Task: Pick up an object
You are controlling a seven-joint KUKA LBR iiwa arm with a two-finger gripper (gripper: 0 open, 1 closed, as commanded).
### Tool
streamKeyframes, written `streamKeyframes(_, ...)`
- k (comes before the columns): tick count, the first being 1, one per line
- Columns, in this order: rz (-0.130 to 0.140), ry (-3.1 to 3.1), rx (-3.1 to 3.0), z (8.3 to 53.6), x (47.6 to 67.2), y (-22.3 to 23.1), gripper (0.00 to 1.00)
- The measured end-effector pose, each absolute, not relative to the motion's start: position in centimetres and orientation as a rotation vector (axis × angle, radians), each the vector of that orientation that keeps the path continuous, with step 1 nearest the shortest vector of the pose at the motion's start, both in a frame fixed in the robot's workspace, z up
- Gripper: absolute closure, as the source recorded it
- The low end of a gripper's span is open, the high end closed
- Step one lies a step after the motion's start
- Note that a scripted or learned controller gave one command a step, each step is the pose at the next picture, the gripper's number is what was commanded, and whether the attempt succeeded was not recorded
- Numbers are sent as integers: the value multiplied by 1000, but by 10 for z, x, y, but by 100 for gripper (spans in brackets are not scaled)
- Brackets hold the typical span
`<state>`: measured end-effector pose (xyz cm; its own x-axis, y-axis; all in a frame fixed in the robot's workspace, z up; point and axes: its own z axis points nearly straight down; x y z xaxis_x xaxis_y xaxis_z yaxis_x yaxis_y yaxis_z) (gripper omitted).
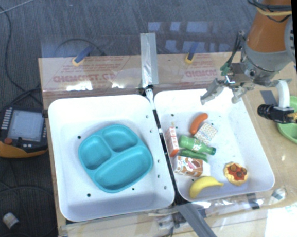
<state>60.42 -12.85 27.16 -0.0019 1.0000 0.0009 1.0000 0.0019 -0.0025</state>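
Observation:
My gripper (222,94) hovers over the back of the right bin (254,147), its two fingers spread open with nothing between them. Below it in the bin lie an orange carrot-like piece (198,122), a checkered white packet (206,132), a green bottle (196,146) on its side, a red and white carton (172,140), a printed snack packet (189,165), a yellow banana (204,186) and a small pizza-like toy (236,172). The carrot piece is nearest the fingers, a little down and to the left.
The left bin (66,117) holds a teal divided plate (116,157). A metal strip (149,58) stands at the back between the bins. A handheld pendant (18,133) lies left of the bench. A green dish (293,128) sits off the right side.

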Motion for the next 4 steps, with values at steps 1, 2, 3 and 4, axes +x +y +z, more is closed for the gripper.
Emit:
streamKeyframes(1, 8, -2168, -2273, 193, 627, -156, 0)
streamKeyframes(2, -5, -2232, -2224, 89, 640, -154, 0)
streamKeyframes(3, -12, -2233, -2224, 101, 642, -153, 100)
streamKeyframes(4, 2, -2180, -2266, 232, 663, -125, 100)
